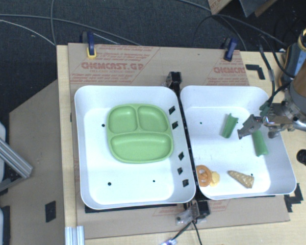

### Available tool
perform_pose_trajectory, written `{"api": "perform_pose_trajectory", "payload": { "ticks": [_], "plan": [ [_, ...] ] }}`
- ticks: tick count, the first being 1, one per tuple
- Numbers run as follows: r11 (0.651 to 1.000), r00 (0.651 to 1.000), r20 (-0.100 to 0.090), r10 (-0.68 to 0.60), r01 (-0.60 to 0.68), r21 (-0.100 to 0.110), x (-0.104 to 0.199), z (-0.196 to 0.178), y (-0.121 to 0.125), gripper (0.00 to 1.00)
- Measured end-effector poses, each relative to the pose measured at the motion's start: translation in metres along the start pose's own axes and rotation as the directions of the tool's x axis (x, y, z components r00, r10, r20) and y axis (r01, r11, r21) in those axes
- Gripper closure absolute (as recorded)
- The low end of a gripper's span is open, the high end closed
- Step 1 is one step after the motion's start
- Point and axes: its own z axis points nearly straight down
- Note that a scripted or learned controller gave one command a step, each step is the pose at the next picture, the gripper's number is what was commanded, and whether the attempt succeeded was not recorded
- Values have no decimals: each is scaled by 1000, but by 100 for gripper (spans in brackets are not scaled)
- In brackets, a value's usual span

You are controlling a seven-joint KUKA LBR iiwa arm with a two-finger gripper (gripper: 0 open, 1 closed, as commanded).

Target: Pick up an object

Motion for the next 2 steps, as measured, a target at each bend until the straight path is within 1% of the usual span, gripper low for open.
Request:
{"api": "perform_pose_trajectory", "payload": {
  "ticks": [1, 2],
  "plan": [
    [1000, 1000, -2, 0, 0, 6, 9, 58, 4, 0],
    [1000, 1000, -2, 1, -1, 6, 11, 101, 0, 0]
  ]
}}
